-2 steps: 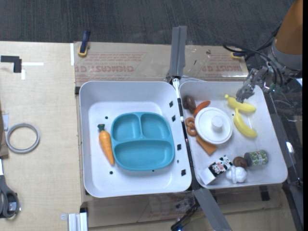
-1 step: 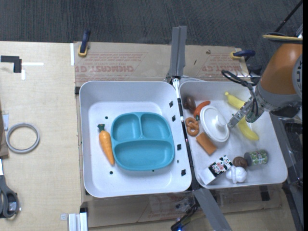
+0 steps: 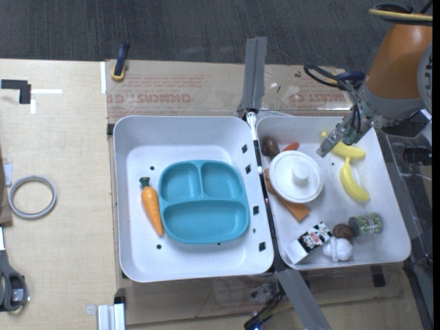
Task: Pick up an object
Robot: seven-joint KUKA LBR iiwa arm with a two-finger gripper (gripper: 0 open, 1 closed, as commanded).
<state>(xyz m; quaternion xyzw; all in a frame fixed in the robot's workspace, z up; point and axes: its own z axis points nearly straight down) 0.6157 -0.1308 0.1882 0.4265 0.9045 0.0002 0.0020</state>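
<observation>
Arm [image 3: 402, 60] reaching in from right, wrist lowered.

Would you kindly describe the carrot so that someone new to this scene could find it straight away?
Start at the left white bin, which holds a blue divided plate. The carrot lies on the bin floor just off that plate's left edge, running lengthwise alongside it. It is the one orange thing there, with a dark green tuft at its far end.

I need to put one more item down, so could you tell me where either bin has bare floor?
Left bin: bare strips around the blue divided plate, widest along the top edge and left of the carrot. Right bin: crowded by the white lid, bananas and small toys; only a patch between lid and banana.
</observation>
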